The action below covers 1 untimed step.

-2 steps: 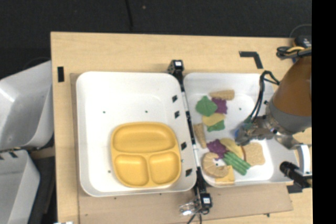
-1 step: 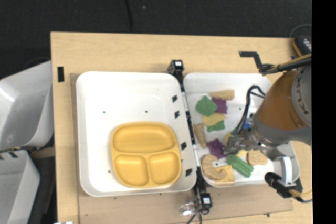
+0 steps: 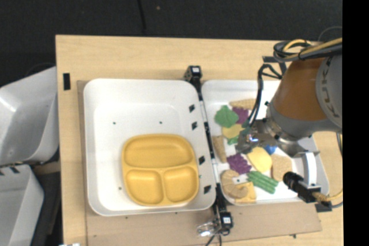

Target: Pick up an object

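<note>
The right bin [image 3: 230, 88] holds a pile of toy food: a green leafy piece [image 3: 226, 117], a yellow piece [image 3: 260, 160], a purple grape cluster [image 3: 237, 162], a green pod [image 3: 263, 182], a tan cookie [image 3: 235, 182] and beige bread-like pieces [image 3: 281, 167]. My gripper [image 3: 250, 140] hangs low over the middle of this pile, just above the yellow piece and beside the purple cluster. The arm's grey wrist and orange band [image 3: 300, 92] cover the bin's right part. I see nothing clearly between the fingers.
The left bin [image 3: 101, 124] holds a yellow three-compartment tray [image 3: 160, 169] toward its front. A black-clipped divider [image 3: 203, 141] runs between the two bins. Cables [image 3: 288, 49] loop above the arm. The wooden bench [image 3: 144, 55] surrounds both bins.
</note>
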Each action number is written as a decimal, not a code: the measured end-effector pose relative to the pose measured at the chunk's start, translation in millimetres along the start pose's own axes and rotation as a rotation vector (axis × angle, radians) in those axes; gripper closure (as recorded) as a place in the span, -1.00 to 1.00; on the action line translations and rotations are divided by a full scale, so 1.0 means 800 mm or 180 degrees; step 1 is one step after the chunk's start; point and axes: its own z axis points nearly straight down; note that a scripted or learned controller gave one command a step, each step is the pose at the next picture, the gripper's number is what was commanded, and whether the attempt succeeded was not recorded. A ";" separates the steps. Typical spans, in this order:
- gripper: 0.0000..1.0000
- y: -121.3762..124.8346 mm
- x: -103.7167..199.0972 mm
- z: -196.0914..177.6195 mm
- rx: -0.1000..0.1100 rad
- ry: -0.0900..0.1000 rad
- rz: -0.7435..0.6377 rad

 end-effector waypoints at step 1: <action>1.00 0.001 0.162 -0.079 0.0010 0.0004 -0.0016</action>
